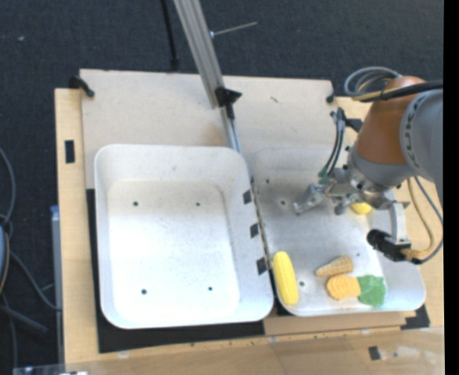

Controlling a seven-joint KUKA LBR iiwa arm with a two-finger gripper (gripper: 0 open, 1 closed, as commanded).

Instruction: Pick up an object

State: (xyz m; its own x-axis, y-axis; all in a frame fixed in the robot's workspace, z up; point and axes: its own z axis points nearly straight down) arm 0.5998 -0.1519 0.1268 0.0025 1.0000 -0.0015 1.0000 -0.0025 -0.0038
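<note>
Two white bins sit side by side; the left bin (174, 233) lies bare before you, the right bin (292, 178) holds the goods. Items in the right bin, counted: one yellow corn cob (285, 277) against its left wall; one tan wafer-like piece (334, 267); one orange ridged piece (343, 287) touching one green leafy piece (372, 290); one small yellow piece (361, 207) partly hidden under the wrist. One gripper (323, 196) hangs over the bin's middle, near that small yellow piece; you cannot tell how its jaws stand. Handling, judged: the corn cob looks like light, stiff toy plastic, smooth and apt to roll; take it across the middle of its length; it lies well apart from the gripper.
</note>
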